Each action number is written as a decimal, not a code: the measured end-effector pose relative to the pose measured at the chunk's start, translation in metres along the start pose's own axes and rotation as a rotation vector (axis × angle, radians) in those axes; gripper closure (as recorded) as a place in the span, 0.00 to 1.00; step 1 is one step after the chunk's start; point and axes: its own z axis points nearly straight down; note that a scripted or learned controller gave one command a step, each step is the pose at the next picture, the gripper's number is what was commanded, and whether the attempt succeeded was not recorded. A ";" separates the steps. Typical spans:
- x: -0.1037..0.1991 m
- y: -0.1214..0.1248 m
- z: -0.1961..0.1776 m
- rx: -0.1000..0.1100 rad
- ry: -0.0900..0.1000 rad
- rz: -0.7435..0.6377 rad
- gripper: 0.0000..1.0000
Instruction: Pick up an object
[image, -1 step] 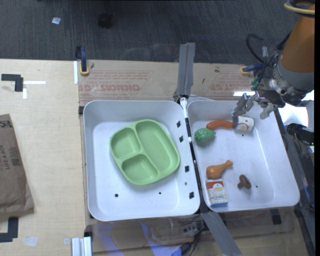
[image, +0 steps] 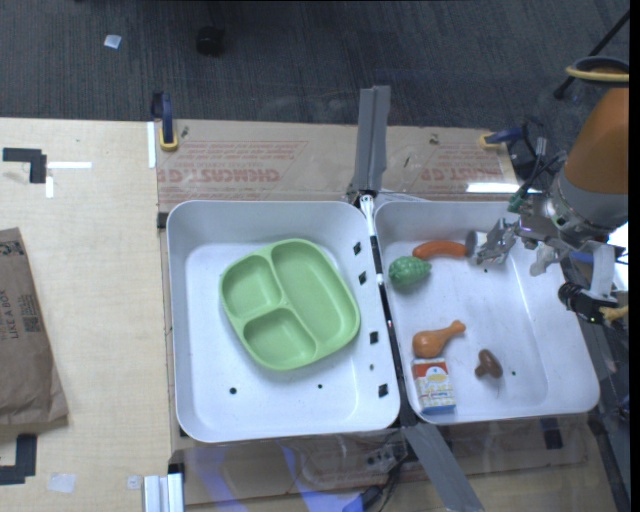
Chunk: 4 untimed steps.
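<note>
My gripper (image: 489, 246) hangs over the back of the right bin (image: 560, 330), open, with nothing between its fingers. Just to its left lies an orange carrot-like piece (image: 440, 249), close to the fingertips but apart from them. A green leafy toy (image: 408, 271) rests by the bin's left wall. Nearer the front are an orange drumstick (image: 437, 340), a small brown piece (image: 488, 365) and a little red and white carton (image: 434, 386).
The left bin (image: 200, 250) holds a green divided plate (image: 290, 303). A grey divider bar (image: 372, 140) rises behind the seam between the bins. A brown paper bag (image: 25, 330) lies on the bench at far left.
</note>
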 end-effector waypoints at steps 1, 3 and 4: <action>0.027 0.003 0.083 -0.001 0.000 -0.209 0.00; 0.042 -0.074 0.091 -0.002 0.000 -0.298 0.00; 0.027 -0.122 0.092 -0.001 0.000 -0.431 0.00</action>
